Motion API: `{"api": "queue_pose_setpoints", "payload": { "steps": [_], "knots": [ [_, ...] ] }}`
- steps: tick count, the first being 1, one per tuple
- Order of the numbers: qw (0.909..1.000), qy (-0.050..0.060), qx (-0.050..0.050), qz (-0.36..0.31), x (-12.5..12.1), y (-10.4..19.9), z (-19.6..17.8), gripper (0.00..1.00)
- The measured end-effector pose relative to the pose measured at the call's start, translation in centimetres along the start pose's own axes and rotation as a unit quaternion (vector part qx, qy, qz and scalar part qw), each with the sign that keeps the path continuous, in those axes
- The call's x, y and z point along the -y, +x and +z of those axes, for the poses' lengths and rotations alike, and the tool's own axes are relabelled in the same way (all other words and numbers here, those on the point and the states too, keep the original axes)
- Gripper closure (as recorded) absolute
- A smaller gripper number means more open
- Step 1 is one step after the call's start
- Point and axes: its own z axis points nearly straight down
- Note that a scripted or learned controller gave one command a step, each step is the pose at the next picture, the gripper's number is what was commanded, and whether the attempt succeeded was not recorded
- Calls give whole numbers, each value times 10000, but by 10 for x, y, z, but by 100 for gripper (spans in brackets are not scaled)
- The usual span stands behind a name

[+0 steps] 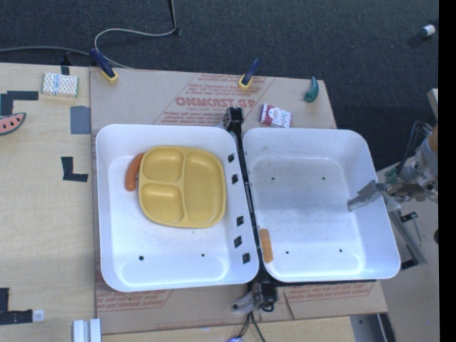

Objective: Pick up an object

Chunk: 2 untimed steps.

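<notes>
Orange and sausage-shaped, a small toy hot dog (265,244) lies in the right bin (313,266) against its left wall, near the front edge, well apart from the gripper (365,196). That gripper sits over the bin's right rim; whether it is clenched or released cannot be told. A yellow divided plate (182,186) rests in the left bin (114,262). Red lettering on the cardboard (206,102) reads "CHEMCAST GP".

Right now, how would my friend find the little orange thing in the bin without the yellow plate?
Look at the right white bin. Follow its left wall, beside the black divider, down toward the near corner: the small orange stick lies there on the floor. The other orange piece lies in the left bin beside the yellow divided plate.
</notes>
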Motion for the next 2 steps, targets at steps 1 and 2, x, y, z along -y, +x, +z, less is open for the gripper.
{"api": "queue_pose_setpoints", "payload": {
  "steps": [1, 2],
  "knots": [
    [10000, 3, -4, -9, -2, 73, 60, 0],
    [10000, 5, -2, -5, -48, 104, 122, 0]
  ]
}}
